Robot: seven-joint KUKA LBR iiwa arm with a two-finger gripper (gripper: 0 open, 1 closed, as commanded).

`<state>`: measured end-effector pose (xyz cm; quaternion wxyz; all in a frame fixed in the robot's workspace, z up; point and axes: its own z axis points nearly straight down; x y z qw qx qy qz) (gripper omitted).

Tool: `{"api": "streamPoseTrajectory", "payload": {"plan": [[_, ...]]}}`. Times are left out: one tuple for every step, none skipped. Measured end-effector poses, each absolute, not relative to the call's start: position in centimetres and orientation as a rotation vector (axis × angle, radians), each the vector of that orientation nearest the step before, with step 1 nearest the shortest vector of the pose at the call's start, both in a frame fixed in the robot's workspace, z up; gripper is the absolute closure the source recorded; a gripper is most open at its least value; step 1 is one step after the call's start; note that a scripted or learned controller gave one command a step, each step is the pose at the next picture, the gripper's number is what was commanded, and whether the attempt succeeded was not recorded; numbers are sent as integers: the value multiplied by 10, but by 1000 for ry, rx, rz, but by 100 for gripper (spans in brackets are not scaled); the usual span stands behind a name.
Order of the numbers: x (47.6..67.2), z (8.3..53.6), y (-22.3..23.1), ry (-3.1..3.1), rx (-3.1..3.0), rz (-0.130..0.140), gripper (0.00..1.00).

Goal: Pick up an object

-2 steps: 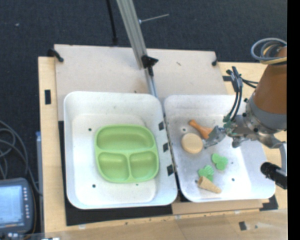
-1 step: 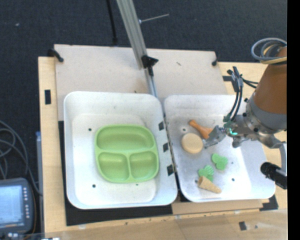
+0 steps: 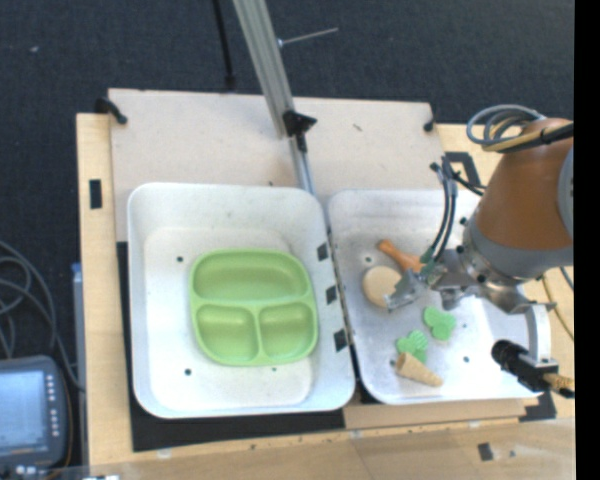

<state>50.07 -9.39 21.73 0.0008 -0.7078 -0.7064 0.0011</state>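
In the right bin [image 3: 380, 213] lie several small things. An orange carrot-like piece [image 3: 399, 256] sits near the middle, with a beige round piece [image 3: 379, 286] just below it. Two green pieces [image 3: 440, 323] [image 3: 413, 345] and a tan cone [image 3: 420, 371] lie toward the front. My gripper [image 3: 420, 286] hangs low over the bin, right beside the beige piece and just below the carrot. No object shows between its jaws. The arm's grey and orange wrist [image 3: 525, 208] covers the bin's right part.
The left bin [image 3: 160, 218] holds a green divided plate [image 3: 252, 305]. A slanted metal pole [image 3: 270, 68] rises from the back between the bins. Cables [image 3: 500, 123] loop behind the arm at the bench's right edge.
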Motion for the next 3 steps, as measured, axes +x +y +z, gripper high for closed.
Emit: {"api": "streamPoseTrajectory", "payload": {"plan": [[502,154,-98,-2219,-2220,6,0],[503,104,-100,-2224,-2225,1,0],[505,117,-101,-2218,-2236,-7,100]]}}
